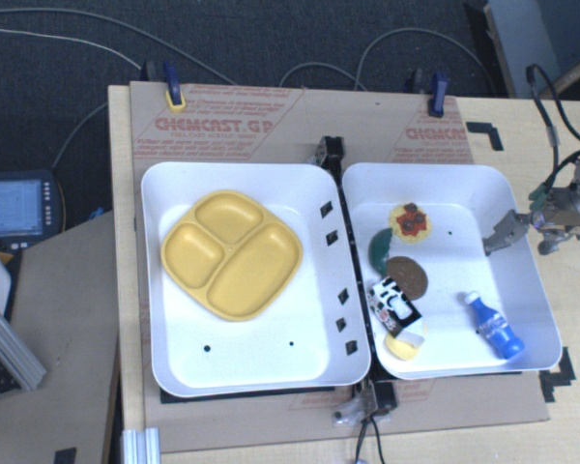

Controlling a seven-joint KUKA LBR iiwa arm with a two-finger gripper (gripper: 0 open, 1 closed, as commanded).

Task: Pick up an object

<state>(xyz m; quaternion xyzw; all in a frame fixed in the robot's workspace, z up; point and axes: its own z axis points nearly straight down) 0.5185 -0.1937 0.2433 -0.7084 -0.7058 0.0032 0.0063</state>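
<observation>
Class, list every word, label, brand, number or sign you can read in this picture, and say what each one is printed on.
"CHEMCAST G P": red print on the brown protective sheet behind the left bin; the smaller red lines under it are too small to read.
"CHEMCAST": red print on that sheet behind the right bin, partly cut off.
Black and white packet in the right bin: print too blurred to read.
Blue bottle: no readable label.
Handheld screen at left: too blurred to read.

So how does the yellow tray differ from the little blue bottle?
The yellow tray is much larger than the blue bottle. The tray lies flat in the left bin, with three compartments; the bottle lies on its side in the right bin. The gripper touches neither.
</observation>
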